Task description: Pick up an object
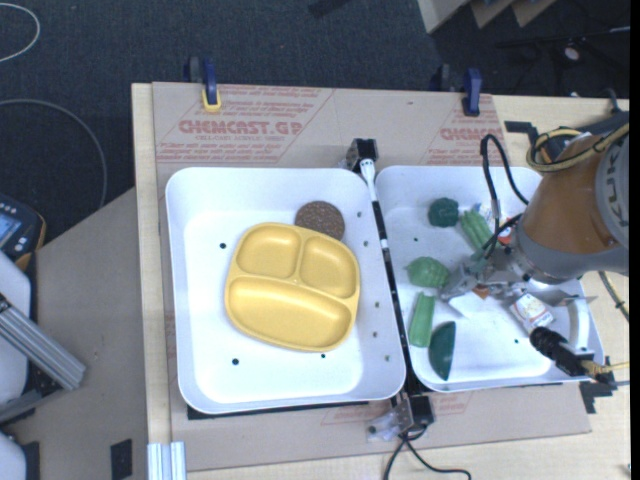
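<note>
Several green pieces sat in the right bin (560,368), and honestly any of them could've been the target since the task just said pick up an object. Closest to the action was a light green lump (428,271) near the bin's middle, with a long pale green stick (421,319) just below it, its long axis running roughly top to bottom in the camera view, tilted a bit. Right beside that was a darker green leaf-shaped piece (441,348), also lying more or less lengthwise the same way. Up near the top of the bin were a dark green chunk (443,211) and another light green stick (476,230) angled diagonally. The gripper (478,276) was low in the bin, coming in from the right, and the lump lay just off to its left, so I'd guess that one needed the shortest move, basically a slide left. Whether the claw was spread or pinched, couldn't tell, it was a grey blur with wires around it, and nothing was clearly sitting in it. Behind it was the arm's orange band (565,213). Over in the left bin (190,268) there was a yellow divided plate (293,286) with a brown round disc (320,219) touching its top edge, well away from the claw.
</note>
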`<move>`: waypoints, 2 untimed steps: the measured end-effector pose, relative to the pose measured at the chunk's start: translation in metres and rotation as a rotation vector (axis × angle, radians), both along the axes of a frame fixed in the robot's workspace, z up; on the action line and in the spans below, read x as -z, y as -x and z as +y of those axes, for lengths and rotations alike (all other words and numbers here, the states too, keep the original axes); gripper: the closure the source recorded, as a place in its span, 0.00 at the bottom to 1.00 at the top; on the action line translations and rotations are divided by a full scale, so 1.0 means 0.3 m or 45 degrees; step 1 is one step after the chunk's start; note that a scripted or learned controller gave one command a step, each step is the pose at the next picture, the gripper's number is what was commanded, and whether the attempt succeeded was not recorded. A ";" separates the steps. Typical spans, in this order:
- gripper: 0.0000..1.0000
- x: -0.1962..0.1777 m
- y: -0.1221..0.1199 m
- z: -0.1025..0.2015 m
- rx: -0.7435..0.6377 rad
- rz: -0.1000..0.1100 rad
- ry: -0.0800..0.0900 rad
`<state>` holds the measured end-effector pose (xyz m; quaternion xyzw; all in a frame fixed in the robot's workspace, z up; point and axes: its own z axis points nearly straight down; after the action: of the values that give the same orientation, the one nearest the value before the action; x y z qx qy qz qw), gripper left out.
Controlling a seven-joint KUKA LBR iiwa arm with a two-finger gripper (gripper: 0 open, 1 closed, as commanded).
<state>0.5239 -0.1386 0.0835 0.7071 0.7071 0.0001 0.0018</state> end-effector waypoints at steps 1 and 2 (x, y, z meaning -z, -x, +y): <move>0.00 -0.004 -0.015 0.163 -0.005 0.004 -0.005; 0.00 -0.117 -0.196 -0.010 0.002 -0.006 0.004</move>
<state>0.5827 -0.1416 0.1188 0.7076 0.7066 0.0008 0.0045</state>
